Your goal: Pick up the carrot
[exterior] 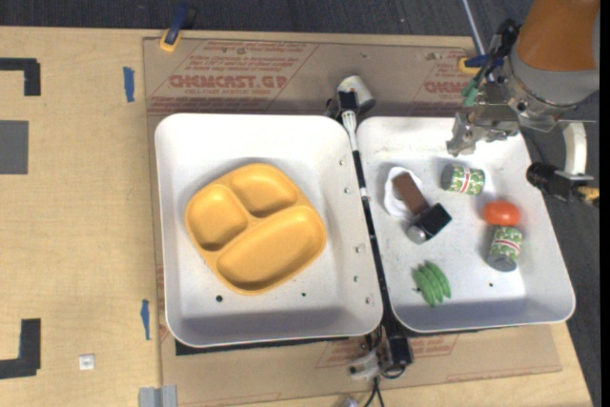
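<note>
The carrot (502,213) shows as a small orange-red piece in the right bin (548,300), near that bin's right side. It rests against the top of a green, white and red can (505,248). My gripper (463,141) hangs over the bin's back part, above and to the left of the carrot and well apart from it. It hovers just behind a small green-labelled can (464,179). Nothing is visibly held.
The right bin also holds a brown and white item (406,193), a black block (431,221) and a green pea pod (433,283). In the left bin (191,300) lies a yellow divided plate (255,225). The arm's orange band (567,5) stands at the upper right.
</note>
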`<state>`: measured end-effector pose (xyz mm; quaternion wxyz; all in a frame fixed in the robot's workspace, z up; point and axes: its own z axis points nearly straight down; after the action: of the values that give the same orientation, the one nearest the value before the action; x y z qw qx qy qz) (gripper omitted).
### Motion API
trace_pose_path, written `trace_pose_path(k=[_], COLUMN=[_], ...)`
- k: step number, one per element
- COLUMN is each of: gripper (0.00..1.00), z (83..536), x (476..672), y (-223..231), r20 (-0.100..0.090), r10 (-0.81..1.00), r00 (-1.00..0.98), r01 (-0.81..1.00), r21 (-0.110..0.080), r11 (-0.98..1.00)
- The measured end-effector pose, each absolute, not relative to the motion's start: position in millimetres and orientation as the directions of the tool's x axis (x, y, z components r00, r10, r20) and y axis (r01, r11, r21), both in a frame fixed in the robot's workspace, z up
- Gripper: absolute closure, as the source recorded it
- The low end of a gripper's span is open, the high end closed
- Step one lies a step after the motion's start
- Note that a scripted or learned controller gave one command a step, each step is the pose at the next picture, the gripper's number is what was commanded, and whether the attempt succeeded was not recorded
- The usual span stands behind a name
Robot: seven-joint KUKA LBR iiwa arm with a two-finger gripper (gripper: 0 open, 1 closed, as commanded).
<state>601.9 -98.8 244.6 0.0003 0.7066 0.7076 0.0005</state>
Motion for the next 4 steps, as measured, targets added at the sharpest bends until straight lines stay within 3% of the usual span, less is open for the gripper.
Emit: trace_pose_path(k=[1,2,3,4], gripper=[1.0,1.0,1.0,1.0], z=[240,198,234,219], x=[537.4,496.3,479.7,478.8], y=[-19,33,34,23], r20=[0.0,-0.001,0.0,-0.002], r10=[0.931,0.876,0.731,0.587], r00=[0.365,0.483,0.682,0.809], r01=[0.931,0.876,0.731,0.587], r21=[-0.005,-0.004,0.001,-0.004], r11=[-0.365,-0.483,-0.682,-0.809])
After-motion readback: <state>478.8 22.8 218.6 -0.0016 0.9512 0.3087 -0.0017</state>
